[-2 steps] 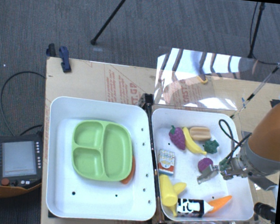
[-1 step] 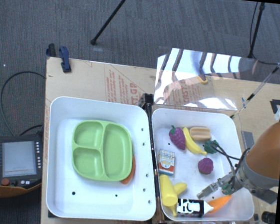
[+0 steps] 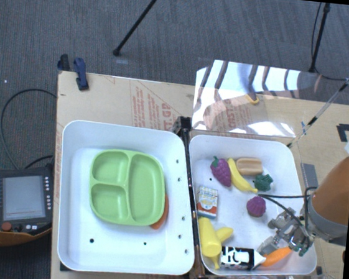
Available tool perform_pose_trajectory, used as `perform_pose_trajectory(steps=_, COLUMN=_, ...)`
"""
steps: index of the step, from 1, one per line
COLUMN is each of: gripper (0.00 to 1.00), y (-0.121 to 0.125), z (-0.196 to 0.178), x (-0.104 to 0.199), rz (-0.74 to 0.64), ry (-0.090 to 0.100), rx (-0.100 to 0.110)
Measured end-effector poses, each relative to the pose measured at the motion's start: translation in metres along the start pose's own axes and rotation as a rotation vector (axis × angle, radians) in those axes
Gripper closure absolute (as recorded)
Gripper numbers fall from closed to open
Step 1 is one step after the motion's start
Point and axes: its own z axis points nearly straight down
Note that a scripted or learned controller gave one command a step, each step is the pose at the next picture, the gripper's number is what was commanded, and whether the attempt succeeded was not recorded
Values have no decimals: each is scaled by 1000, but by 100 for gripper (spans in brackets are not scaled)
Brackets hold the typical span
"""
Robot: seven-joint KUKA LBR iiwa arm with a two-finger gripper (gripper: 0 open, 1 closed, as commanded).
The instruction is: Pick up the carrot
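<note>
down at the near edge of the right bin (image 3: 297, 162) lies the carrot (image 3: 277, 257), just beside a black-and-white carton (image 3: 236, 257), with the gripper (image 3: 288, 237) right over its upper end. whether the pincer has closed on it i cannot tell from here. to my eye it should straddle the carrot's middle, clear of carton and wall, and squeeze before lifting straight up.
</note>
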Motion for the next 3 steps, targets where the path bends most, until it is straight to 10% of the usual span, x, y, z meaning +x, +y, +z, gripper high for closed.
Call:
perform_pose_trajectory(steps=1, gripper=100, y=0, z=-7, x=-1, rz=12, ry=6, rx=-2)
perform_pose_trajectory(steps=2, gripper=0, y=0, z=-6, x=-1, rz=11, ry=6, rx=-2)
perform_pose_trajectory(steps=3, gripper=100, y=0, z=-13, x=-2, rz=22, ry=10, rx=-5)
